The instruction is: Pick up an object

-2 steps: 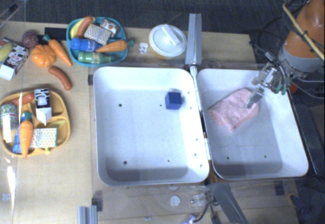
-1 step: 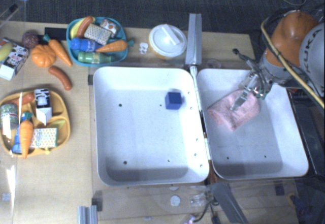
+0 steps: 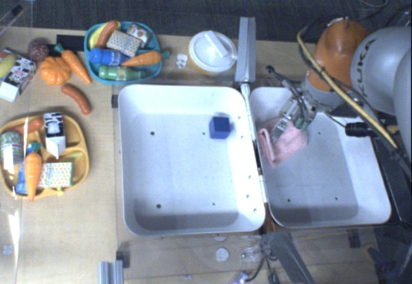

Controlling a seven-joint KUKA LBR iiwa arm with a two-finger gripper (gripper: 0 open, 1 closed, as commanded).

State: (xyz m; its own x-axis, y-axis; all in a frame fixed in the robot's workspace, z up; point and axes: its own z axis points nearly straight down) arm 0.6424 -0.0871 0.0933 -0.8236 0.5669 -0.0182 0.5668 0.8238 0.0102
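Tool [image 3: 288, 123] sits low in the right bin [image 3: 335, 205], at its upper left part, directly over a crumpled pink cloth [image 3: 283, 144]. Its fingers press into the top of the cloth; whether they are spread or closed on the fabric cannot be told. The grey arm [image 3: 380, 67] with its orange band enters from the right, wrist angled down toward the bin.

The bench [image 3: 96, 225] carries both white bins side by side. The left bin [image 3: 174, 199] holds one small blue cube [image 3: 220, 127], near its upper right corner, well apart from the cloth.

Left of the bins, a yellow tray [image 3: 80, 147] and a blue bowl [image 3: 122, 76] hold toy food. A white lidded container [image 3: 212, 51] stands just behind the left bin.
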